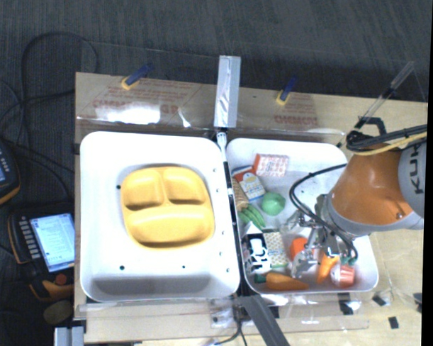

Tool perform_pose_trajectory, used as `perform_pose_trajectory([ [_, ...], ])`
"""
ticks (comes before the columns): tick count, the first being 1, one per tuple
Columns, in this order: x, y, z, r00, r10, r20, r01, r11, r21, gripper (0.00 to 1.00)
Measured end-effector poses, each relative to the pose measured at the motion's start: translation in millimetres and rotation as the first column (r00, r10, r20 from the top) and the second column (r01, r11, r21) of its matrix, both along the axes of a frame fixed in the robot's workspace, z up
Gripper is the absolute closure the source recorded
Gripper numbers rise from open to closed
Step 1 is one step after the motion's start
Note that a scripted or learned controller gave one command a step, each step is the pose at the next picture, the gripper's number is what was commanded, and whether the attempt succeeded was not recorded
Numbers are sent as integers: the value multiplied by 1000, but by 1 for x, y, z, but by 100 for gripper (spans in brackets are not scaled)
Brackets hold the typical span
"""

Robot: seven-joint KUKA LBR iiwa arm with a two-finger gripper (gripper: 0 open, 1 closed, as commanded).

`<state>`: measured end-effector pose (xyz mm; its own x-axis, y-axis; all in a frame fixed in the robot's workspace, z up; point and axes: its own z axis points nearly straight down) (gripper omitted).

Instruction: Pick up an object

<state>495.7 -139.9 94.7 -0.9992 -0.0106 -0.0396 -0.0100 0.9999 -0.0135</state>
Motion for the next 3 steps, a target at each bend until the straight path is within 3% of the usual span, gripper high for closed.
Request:
perform_pose_trajectory([
  [1,3,26,0,993,117,-1,-117,993,-9,0],
  [3,6,38,1,971,241,-4,-241,971,-12,0],
])
